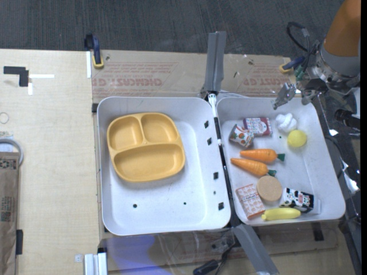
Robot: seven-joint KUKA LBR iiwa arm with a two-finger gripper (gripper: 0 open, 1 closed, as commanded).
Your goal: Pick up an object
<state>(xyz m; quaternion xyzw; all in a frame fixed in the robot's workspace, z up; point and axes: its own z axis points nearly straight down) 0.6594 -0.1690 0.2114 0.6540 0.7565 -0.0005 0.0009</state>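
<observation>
Locate the two-finger gripper (285, 94) above the far rim of the right shallow white plastic bin (327, 171). Its jaws appear slightly apart and hold nothing, though the view is poor. Inside that bin, the round yellow ball (296, 138) lies nearest the gripper.

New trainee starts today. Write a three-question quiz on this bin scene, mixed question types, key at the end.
1. True or false: the yellow divided plate lies in the left bin.
2. How many carrots lie in the right bin?
3. Which sits nearest the gripper: A) banana B) white crumpled item C) round wooden disc?

Key: 1 true. 2 two. 3 B.
</observation>
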